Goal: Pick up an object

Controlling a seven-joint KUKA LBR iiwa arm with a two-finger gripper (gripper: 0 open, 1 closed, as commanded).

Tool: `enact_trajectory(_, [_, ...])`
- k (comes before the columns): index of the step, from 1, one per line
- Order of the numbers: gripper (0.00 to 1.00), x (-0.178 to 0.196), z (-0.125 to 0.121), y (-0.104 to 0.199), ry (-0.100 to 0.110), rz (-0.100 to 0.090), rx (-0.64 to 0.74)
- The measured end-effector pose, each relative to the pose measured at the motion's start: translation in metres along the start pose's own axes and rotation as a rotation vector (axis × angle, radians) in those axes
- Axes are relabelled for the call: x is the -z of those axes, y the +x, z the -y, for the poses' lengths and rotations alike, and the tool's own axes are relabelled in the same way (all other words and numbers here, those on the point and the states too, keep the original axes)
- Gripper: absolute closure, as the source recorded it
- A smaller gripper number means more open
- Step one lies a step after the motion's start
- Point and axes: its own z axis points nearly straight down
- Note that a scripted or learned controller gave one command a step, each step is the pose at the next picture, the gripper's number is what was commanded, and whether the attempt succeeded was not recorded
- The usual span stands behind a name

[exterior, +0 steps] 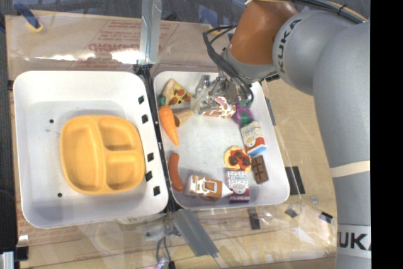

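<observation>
Grey arm segments are filling the right side of the view, nearest the lens, with the orange band (261, 31) sitting above the wrist as the arm is reaching down into the right bin (277, 189). Its hand (217, 94) is hanging low over that bin's far edge, just above a small printed packet (218, 111); whether the hand is released or clenched on anything I cannot tell, since the metal parts are blurring together there.

Several toy foods are lying in the right bin. A pizza slice (176, 94) is sitting in the far left corner, with a carrot (168, 125) lying just below it along the left wall. A sausage (175, 172) is resting further down the same wall. A small milk carton (206, 186) is lying on its side at the near edge, beside a printed pouch (238, 183). A round cookie-like piece (237, 158) is sitting just above the pouch, and a chocolate bar (259, 169) is lying to its right. A little bottle (250, 133) is lying near the right wall, with a purple piece (242, 114) touching its far end.

The left bin (38, 88) is holding a yellow divided tray (101, 153), lying flat near the middle. Both bins are resting side by side on the bench (75, 41).
</observation>
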Motion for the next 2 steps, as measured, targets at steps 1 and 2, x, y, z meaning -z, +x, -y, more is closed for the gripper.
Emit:
enact_trajectory(1, [1.00,0.050,0.026,0.004,-0.003,-0.005,0.400])
enact_trajectory(2, [1.00,0.182,0.067,0.002,0.001,0.001,-0.090])
